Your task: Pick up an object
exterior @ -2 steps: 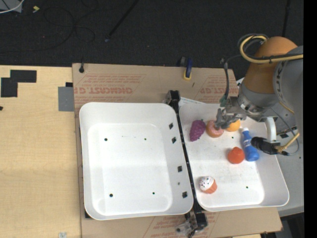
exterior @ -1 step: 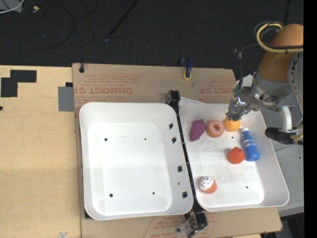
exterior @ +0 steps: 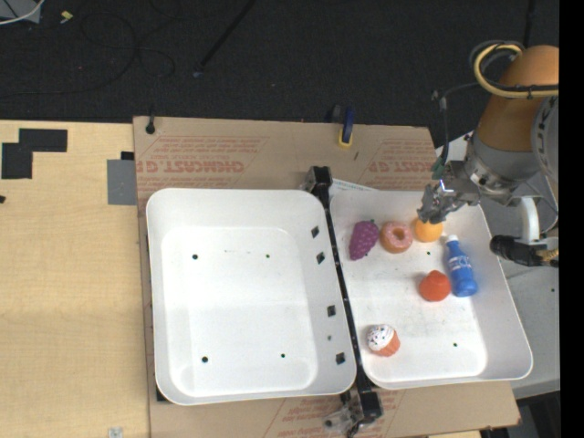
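Five small toys lie in the right bin (exterior: 497, 359). The end effector (exterior: 436, 210), its grip state impossible to tell, hangs over the yellow-orange piece (exterior: 427, 231), likely light, hard, slippery; best pinched across its middle.

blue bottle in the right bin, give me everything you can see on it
The blue bottle is small, glossy like plastic, with a white cap end pointing to the far side and a pale label patch on its body. It lies on its side on the floor of the right bin, near the right wall. The orange-red ball sits against its left side, apparently touching. The gripper is apart from it, over the yellow-orange piece.
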Action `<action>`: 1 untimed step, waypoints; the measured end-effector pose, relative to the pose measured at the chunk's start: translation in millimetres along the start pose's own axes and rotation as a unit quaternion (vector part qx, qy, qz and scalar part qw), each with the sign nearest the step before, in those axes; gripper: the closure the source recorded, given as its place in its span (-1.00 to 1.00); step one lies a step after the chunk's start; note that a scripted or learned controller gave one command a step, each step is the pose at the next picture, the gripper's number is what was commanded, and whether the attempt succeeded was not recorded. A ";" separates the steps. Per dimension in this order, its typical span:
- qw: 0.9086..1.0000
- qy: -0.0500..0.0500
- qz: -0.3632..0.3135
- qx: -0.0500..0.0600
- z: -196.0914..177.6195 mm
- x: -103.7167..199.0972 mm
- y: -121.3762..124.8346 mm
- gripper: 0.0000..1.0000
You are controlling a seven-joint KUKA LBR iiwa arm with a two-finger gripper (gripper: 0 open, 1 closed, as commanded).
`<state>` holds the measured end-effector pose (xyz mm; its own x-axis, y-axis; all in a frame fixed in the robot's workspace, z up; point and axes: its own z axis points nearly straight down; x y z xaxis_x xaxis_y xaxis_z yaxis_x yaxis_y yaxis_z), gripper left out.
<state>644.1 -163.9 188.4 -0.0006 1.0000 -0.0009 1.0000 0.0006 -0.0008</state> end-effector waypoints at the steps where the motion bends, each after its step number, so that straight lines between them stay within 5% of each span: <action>1: 1.000 0.000 -0.001 0.000 1.9 1.0 -0.2 1.00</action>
<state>643.9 -162.9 186.5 -0.0022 1.0000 -0.0002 1.0000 0.0022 -0.0018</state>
